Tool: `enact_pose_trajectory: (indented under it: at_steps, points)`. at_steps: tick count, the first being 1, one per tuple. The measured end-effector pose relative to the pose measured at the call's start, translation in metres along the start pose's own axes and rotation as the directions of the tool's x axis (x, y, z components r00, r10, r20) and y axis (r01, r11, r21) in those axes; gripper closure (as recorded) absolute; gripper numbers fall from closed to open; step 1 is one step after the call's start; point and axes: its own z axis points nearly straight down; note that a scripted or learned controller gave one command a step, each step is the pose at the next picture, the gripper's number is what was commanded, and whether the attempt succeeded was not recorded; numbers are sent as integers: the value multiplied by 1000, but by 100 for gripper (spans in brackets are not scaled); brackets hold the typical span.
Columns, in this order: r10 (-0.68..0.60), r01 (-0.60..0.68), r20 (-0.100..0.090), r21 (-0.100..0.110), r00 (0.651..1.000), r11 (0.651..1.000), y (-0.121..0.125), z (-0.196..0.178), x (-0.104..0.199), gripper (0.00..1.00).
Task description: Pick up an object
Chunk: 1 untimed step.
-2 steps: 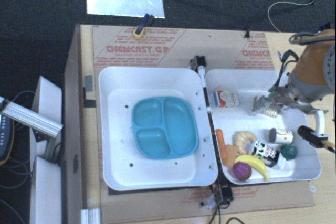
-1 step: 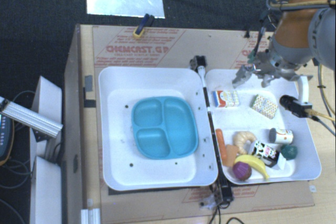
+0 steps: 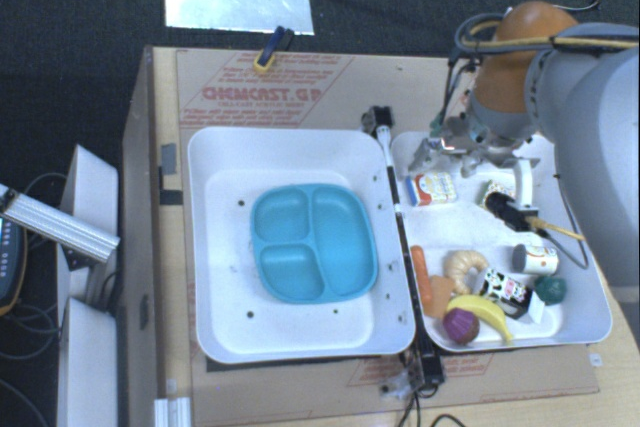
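My gripper (image 3: 456, 153) hangs over the back of the right bin (image 3: 590, 315), just above and behind a small white carton with red and blue print (image 3: 432, 187). Nothing shows between its fingers. Nearer the front lie an orange carrot (image 3: 419, 266), a tan doughnut (image 3: 467, 265), a yellow banana (image 3: 487, 313), a purple fruit (image 3: 460, 325), a black-and-white patterned item (image 3: 507, 288), a white cup (image 3: 536, 259) and a teal object (image 3: 549, 290).
The left bin (image 3: 215, 215) holds a blue divided plate (image 3: 313, 242). A black ridge (image 3: 392, 185) marks where the two bins meet. The arm's grey body (image 3: 590, 105) covers the right bin's back right corner.
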Motion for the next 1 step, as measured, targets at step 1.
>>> enact_pose_trajectory:
  at_steps: [1]
  points:
    - [1, -1, -2, -9, 1000, 1000, 3, 9, -5, 0]
